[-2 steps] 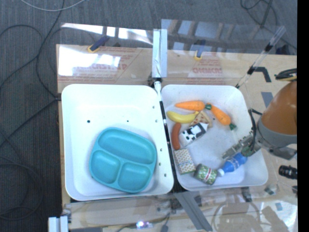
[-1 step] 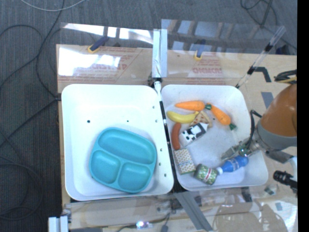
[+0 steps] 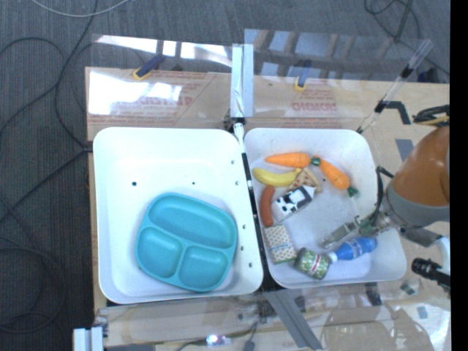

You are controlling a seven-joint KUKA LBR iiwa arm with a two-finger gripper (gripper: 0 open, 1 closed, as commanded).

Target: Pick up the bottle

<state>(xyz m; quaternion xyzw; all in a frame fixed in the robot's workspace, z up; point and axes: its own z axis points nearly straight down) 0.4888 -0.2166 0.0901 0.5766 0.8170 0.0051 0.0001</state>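
we see a small blue plastic bottle with a white cap [image 3: 356, 248] lying on its side near the front right corner of the right white bin [image 3: 380, 265]. the metal tool [image 3: 349, 231] sits just above it, close beside it; we cannot tell its finger state. a green can [image 3: 313, 263] lies just left of the bottle.

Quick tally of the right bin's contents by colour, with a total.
Orange carrots: 2
Yellow banana: 1
Red sausage: 1
Black-and-white cow toy: 1
Blue plastic bottle: 1
Green can: 1
Checkered waffle block: 1
Total: 8
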